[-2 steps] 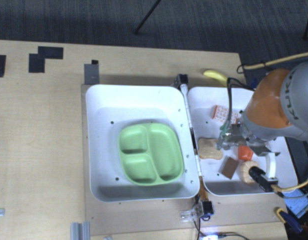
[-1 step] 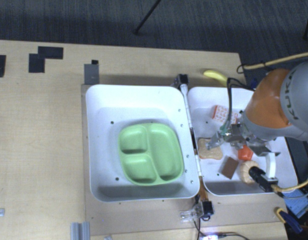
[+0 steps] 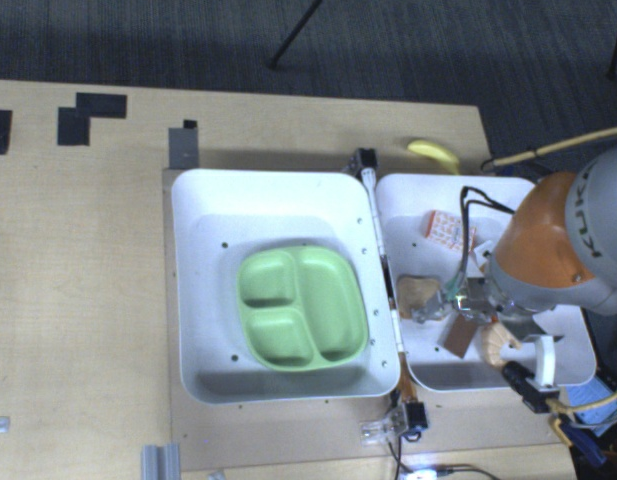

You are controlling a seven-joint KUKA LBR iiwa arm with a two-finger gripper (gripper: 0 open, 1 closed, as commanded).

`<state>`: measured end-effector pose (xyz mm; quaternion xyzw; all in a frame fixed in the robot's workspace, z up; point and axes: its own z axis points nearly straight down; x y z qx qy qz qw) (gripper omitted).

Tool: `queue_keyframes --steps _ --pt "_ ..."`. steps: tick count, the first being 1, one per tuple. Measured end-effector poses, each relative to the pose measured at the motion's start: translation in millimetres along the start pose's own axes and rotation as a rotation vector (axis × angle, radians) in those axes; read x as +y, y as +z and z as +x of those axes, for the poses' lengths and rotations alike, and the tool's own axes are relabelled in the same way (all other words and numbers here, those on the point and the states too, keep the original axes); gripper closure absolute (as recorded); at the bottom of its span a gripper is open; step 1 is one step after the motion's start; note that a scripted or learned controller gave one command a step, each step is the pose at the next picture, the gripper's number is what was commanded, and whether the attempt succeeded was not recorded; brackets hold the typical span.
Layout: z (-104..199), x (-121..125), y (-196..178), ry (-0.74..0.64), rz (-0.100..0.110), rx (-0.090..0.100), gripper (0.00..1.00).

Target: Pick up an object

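The gripper (image 3: 450,306) sits low in the right bin (image 3: 413,363), its fingers hidden in a blur, so I cannot tell how far apart they are or whether they hold anything. A tan lump (image 3: 418,292) lies just left of it, a brown block (image 3: 458,339) just near of it. A red-patterned card (image 3: 444,228) lies farther back. The left bin (image 3: 203,278) holds a green divided tray (image 3: 301,306).
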<state>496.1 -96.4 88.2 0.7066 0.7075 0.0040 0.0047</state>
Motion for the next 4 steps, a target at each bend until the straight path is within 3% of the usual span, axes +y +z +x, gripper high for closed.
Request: queue_keyframes --steps 1,2,3,4 --pt "1 2 -11 -0.002 -0.006 0.0 1.0" --pt "1 2 -11 -0.002 -0.005 0.0 0.0" --pt "1 4 -22 -0.003 -0.009 0.0 1.0" --pt "1 4 -22 -0.003 -0.009 0.0 0.0"
